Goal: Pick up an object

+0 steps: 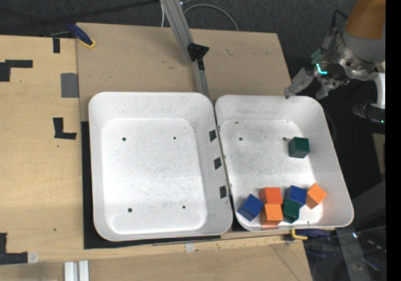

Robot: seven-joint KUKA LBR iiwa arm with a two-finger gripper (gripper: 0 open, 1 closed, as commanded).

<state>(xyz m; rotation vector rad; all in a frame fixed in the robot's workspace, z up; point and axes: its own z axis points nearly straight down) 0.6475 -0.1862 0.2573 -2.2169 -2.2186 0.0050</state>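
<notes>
Claw [308,85] hovers off the right bin's [332,148] far right corner, fingers spread, empty. Green cube [299,147] sits apart near the bin's right edge; other cubes [282,203] cluster along the near edge.

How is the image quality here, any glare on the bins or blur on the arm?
Camera view: the left bin and right bin are bright but their speckled floors still read; the blocks, like the lone green block, are sharp with soft shadows; the gripper at the right bin's far corner looks slightly soft.
</notes>
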